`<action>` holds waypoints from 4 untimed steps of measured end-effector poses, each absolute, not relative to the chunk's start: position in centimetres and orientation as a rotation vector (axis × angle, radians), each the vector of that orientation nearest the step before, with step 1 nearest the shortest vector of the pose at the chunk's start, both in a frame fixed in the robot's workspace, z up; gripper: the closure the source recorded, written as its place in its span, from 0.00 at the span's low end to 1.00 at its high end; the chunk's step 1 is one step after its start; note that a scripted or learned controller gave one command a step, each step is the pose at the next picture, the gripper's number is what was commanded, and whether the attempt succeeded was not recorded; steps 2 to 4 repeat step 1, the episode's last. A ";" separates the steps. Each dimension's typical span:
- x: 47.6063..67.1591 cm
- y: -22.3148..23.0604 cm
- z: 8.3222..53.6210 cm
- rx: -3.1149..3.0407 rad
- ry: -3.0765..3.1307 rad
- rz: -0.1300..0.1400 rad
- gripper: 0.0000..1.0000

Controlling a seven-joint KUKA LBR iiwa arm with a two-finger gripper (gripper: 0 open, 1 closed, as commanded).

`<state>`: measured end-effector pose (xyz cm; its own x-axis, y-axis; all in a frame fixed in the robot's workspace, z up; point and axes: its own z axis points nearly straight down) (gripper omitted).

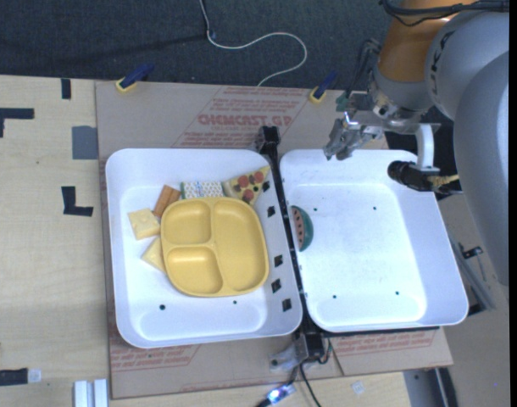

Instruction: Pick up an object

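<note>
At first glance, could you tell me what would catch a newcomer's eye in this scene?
The yellow divided plate dominates the left bin, with small toy food pieces tucked along its upper and left sides. The gripper hangs over the right bin's far rim, and a watermelon slice lies against that bin's left wall.

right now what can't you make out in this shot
- Items under the yellow divided plate in the left bin: the plate covers most of each, so what they are is unclear.
- Round red and green item at the right bin's left wall: the divider hides half of it.
- The gripper above the right bin's far edge: small and blurred.
- The arm: cut off by the frame's top and right edges.
</note>
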<state>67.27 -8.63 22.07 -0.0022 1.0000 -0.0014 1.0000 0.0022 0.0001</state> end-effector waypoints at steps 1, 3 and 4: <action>66.2 -8.1 21.4 2.221 2.223 -0.004 1.00; 66.2 -8.1 21.4 2.221 2.223 -0.004 1.00; 66.2 -8.1 21.4 2.221 2.223 -0.004 1.00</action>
